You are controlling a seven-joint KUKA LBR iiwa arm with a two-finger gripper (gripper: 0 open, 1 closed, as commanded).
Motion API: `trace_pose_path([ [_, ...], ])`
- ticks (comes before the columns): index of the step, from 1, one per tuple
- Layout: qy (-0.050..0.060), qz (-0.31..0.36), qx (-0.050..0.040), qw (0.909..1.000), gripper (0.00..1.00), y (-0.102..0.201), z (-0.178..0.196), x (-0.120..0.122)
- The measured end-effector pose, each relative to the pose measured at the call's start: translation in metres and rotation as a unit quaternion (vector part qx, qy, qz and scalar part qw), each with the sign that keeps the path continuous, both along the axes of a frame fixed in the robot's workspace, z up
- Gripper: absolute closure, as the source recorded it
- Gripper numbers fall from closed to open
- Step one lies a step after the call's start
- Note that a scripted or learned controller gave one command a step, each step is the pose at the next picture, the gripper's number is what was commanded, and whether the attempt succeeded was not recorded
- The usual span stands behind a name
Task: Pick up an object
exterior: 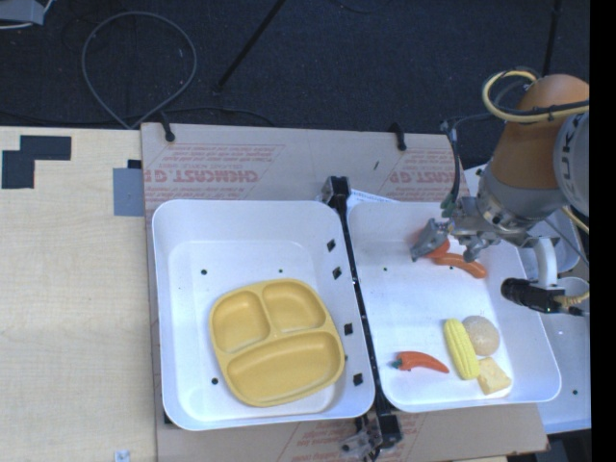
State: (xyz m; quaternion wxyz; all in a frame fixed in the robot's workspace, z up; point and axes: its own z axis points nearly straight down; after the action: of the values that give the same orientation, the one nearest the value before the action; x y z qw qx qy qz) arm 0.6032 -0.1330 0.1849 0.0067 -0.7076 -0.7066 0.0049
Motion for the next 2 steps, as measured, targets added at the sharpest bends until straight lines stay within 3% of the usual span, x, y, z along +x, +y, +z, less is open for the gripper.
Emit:
trace_pose_path([
  [1, -0.006, 0.001, -0.0008, 1.0000, 0.00, 0.000, 0.007, 0.003],
  [2, -0.004, 0.001, -0.0005, 1.0000, 0.00, 0.005, -0.037, 0.002],
])
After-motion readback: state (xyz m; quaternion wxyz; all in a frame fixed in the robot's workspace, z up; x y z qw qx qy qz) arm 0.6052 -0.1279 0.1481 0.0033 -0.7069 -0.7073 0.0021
